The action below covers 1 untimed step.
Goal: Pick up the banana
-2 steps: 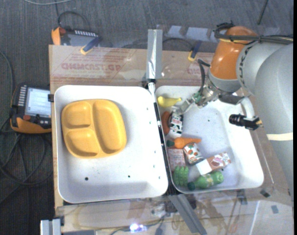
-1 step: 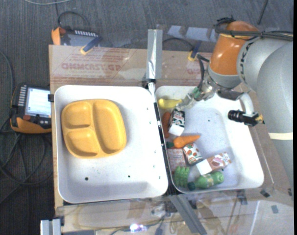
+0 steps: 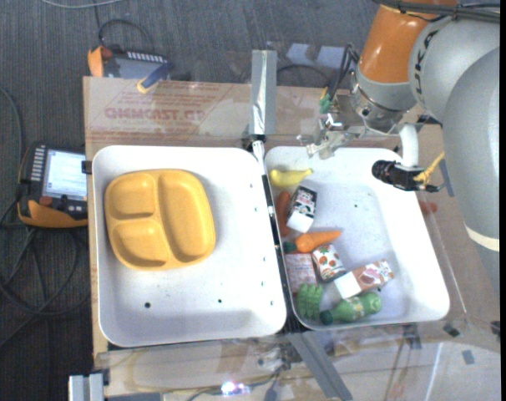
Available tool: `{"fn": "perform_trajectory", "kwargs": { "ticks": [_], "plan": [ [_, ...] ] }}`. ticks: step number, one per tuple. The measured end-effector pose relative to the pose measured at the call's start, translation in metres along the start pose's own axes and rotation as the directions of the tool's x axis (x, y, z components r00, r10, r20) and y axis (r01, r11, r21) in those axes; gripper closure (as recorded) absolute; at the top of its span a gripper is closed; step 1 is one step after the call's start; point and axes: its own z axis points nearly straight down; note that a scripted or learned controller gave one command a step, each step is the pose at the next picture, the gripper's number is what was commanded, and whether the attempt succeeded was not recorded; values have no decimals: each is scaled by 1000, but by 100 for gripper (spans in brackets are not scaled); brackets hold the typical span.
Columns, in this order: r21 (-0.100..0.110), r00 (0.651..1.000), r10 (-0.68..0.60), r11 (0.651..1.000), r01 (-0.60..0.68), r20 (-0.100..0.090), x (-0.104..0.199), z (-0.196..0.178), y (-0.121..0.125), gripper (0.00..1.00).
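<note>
Banana (image 3: 290, 176): yellow, lies in the right bin (image 3: 403, 249) at its far left corner, close against the wall shared with the left bin (image 3: 236, 307). Long axis runs roughly left to right across the view, slightly bowed.

Gripper (image 3: 323, 143): hangs over the far rim of the right bin, just beyond and to the view's right of the banana, near it but not touching. Nothing between its parts; whether it is spread or closed cannot be told from here, the metal too small and cluttered.

Arm (image 3: 403, 32): grey with orange band, enters from the view's right.

Relation that matters: banana lies toward the viewer and to the view's left of the gripper, low in the corner. My judgement: a short shift that way, then a descent, closing across the fruit's short width; the nearby walls leave little room.

Other contents, right bin: carrot (image 3: 317, 240), small cartons, green items. Left bin: yellow tray (image 3: 159, 217).
</note>
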Motion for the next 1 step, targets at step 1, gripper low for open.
{"fn": "perform_trajectory", "kwargs": {
  "ticks": [1],
  "plan": [
    [2, 847, 532, 847, -532, 2, -51, 0, -18, 100]
  ]
}}
